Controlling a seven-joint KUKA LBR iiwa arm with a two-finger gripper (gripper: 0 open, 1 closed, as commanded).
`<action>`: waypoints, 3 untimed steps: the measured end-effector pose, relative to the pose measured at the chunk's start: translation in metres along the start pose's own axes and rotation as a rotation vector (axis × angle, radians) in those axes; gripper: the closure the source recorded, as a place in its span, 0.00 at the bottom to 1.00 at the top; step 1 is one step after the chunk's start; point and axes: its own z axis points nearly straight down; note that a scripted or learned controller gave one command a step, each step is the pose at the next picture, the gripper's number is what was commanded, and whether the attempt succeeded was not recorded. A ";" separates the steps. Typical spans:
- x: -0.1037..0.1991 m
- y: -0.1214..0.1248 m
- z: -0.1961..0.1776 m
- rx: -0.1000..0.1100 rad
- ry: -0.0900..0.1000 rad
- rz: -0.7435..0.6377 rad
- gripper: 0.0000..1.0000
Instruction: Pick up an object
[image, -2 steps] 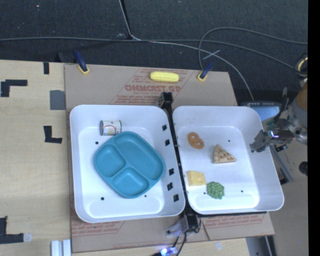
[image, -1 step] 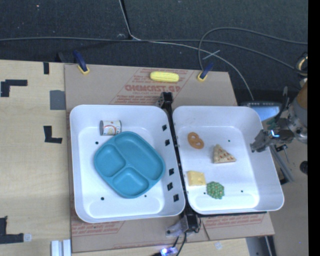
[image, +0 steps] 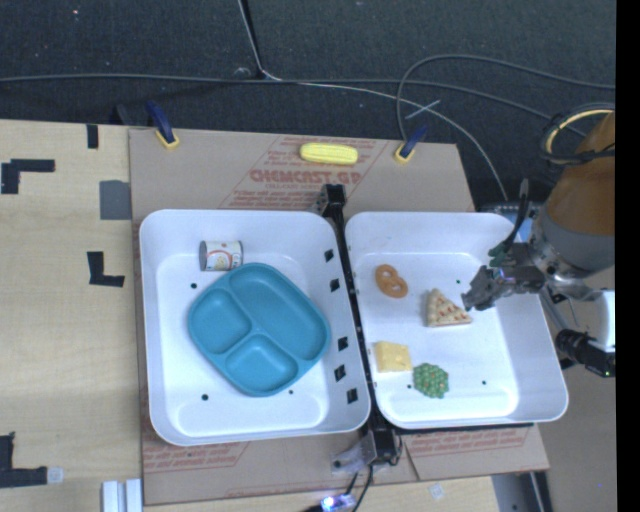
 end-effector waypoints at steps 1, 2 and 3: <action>0.051 -0.005 0.009 0.000 0.000 0.000 1.00; 0.106 -0.003 0.000 -0.001 0.000 -0.001 1.00; 0.149 -0.001 0.007 0.001 -0.001 0.000 1.00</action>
